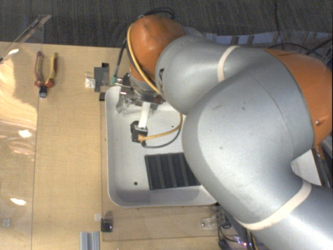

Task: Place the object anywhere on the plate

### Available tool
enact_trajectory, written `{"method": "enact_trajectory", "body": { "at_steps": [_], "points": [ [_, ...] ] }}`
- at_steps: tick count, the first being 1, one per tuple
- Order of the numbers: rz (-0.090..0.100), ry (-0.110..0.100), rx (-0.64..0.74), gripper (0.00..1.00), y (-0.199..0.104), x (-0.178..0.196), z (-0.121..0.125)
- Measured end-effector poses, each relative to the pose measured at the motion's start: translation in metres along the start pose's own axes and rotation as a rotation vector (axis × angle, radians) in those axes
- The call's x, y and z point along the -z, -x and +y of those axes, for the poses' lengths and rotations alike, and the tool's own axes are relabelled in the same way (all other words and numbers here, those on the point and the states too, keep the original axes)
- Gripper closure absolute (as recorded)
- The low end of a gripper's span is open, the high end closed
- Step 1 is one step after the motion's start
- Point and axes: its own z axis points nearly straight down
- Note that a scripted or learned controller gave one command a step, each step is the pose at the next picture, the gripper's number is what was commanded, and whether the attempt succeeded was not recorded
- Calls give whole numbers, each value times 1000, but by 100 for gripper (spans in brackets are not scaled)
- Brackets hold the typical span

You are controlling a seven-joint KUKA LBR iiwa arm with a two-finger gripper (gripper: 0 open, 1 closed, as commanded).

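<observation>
The tool hangs low over the white bin near its 11 o'clock corner, close to the wall. From this slant I cannot tell whether it is apart or together, and nothing can be seen clamped in it.

A ribbed black slab lies flat on the bin floor toward 6 o'clock, well apart from the tool. Its 3 o'clock end is hidden under the grey arm. It is probably the object to be moved, though the view is too crowded to be sure.

Red-handled pliers rest on the surface out at 10 o'clock, clear of the work.

The step in hand looks like the approach to a grasp. To do it well, the tool should travel toward 5 o'clock, centre over the slab, and turn so that it closes across the narrow width. It should come straight down and lift clear of the bin wall before any carry to the plate.
</observation>
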Motion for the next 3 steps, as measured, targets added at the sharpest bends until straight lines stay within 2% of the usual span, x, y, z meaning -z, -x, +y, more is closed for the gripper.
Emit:
{"method": "enact_trajectory", "body": {
  "at_steps": [1, 2, 3],
  "points": [
    [1, 4, 345, 100, -5, 28, 0],
    [1, 21, 947, 100, 34, -14, -76],
    [-1, 11, 1120, 100, -1, 121, -20]
  ]
}}
